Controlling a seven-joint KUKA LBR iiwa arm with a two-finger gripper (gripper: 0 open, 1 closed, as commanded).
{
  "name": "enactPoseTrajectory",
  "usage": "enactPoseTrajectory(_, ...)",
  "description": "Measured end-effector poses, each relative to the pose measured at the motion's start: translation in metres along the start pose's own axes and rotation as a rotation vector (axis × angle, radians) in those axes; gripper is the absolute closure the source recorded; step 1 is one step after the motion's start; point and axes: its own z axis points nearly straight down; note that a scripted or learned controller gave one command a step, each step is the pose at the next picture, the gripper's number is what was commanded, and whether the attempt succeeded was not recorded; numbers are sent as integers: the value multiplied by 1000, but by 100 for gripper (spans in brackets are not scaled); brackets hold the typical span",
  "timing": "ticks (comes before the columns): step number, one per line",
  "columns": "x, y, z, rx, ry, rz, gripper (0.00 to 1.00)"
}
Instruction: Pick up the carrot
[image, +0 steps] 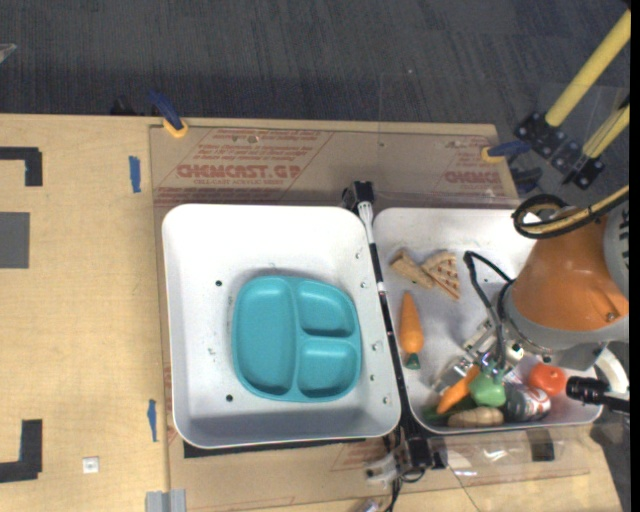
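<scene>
Camera view: carrot (411, 325) lies ungrasped in right bin (440, 225); my gripper (484, 358) finger state cannot be told.

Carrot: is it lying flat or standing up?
Lying flat. The carrot rests lengthwise on the floor of the right bin, green end toward the camera, apart from the gripper.

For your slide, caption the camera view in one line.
Gripper low over toy food pile in right bin; carrot lies apart; teal plate in left bin.

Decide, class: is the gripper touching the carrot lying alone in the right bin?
Apart. In the camera view, bare bin floor separates the carrot from the gripper.
</scene>
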Motion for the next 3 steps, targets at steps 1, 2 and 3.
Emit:
enactPoseTrajectory(1, 6, 6, 0, -1, -3, 216, 0)
enactPoseTrajectory(2, 4, 9, -12, -9, -9, 216, 100)
enactPoseTrajectory(3, 4, 9, -11, -8, -8, 217, 0)
